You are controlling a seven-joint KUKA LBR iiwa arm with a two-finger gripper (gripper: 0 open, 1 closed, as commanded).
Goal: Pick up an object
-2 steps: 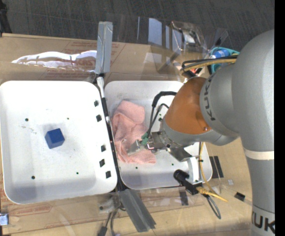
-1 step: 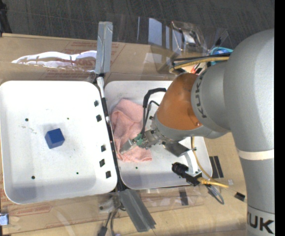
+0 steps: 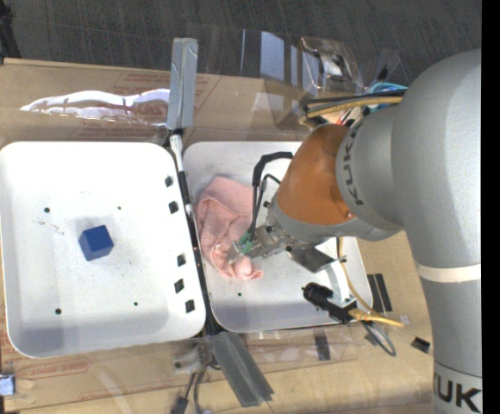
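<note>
KUKA-lettered arm [image 3: 422, 171], jaws [image 3: 243, 247] at pink cloth [image 3: 224, 222]

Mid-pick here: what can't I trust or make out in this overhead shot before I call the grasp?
- Gripper: in the camera view its tip is small and sits against the pink cloth; whether anything is gripped cannot be told.
- Right bin: the arm's orange wrist band and grey body cover much of its floor.
- Pink cloth: its right edge runs under the wrist.
- Blue cube in the left bin: plainly seen, lying apart.
</note>
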